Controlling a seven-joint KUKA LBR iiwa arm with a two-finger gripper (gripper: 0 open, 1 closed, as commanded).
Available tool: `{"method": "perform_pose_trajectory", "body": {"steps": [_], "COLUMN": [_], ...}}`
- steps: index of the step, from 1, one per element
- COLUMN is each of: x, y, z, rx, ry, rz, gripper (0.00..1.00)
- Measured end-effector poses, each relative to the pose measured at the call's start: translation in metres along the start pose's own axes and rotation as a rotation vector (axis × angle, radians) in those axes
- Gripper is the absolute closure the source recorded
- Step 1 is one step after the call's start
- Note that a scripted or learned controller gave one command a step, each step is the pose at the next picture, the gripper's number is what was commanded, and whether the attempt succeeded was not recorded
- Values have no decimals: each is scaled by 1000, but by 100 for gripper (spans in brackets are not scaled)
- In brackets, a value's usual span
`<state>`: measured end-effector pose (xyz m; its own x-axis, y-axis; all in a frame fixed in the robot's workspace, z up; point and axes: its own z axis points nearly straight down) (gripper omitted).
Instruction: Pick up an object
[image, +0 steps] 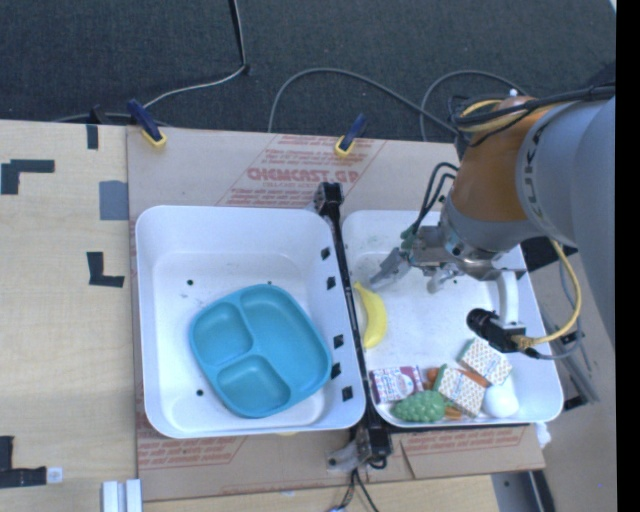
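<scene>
Reaching in from the right, the grey arm with its orange band covers the upper right corner of the right bin, and whatever lies beneath the wrist is hidden. The gripper hangs over the upper part of that bin; one finger slants down to the left and the other sits apart from it, so the jaws stand spread with nothing between them. A yellow banana lies against the bin's left wall, just below and slightly left of the fingertips — near them, though contact cannot be made out. Along the bin's lower edge lie a small printed packet, a green knobbly object, two patterned orange-and-white cartons and a white rounded object; these crowd together and their outlines partly overlap, so exact shapes are hard to read. All of them lie well apart from the gripper. A black fitting on a cable rests over the bin's right side. The left bin holds a blue three-compartment plate, tilted against its lower area.
</scene>
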<state>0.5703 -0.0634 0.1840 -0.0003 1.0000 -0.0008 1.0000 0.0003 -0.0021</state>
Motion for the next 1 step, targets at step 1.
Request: {"method": "perform_pose_trajectory", "body": {"steps": [1], "x": [20], "y": [31], "z": [0], "rx": [-1], "ry": [1], "rz": [-1], "gripper": [0]}}
